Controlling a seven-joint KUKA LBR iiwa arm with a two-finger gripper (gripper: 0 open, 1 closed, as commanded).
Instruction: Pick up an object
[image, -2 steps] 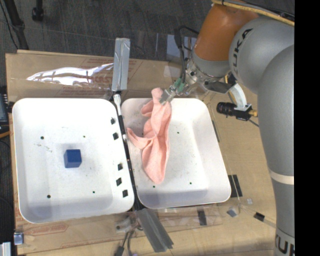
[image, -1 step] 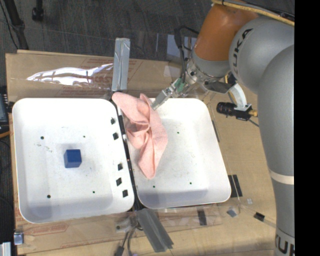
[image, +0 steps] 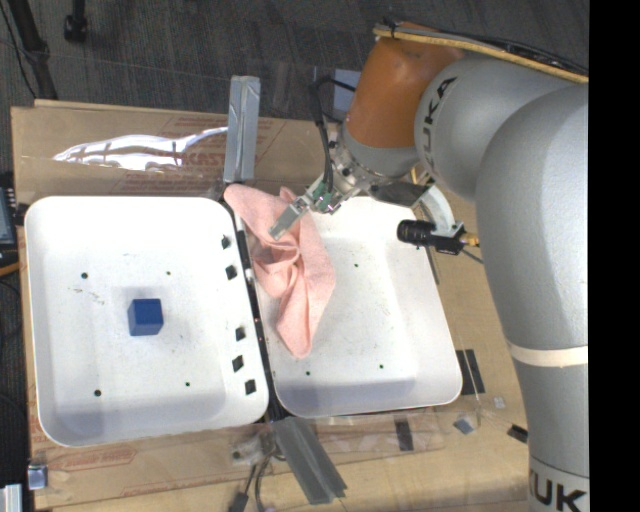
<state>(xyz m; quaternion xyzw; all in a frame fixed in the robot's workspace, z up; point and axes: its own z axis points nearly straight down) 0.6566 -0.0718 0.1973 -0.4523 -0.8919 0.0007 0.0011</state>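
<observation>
The arm (image: 500, 150) bears black "KUKA" lettering: part of it shows beside the orange band (image: 395, 90), and "UK" shows at the bottom right. Red print on the cardboard (image: 120, 135) is too glared to read.

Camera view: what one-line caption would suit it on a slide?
Robot gripper pinching a pink cloth in the right bin; a blue block sits in the left bin.

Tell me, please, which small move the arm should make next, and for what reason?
Probably a short lift straight up. The gripper sits on the upper part of the crumpled pink cloth, which hangs over the left wall of the right white bin. Rising would show whether the cloth truly comes along.
</observation>
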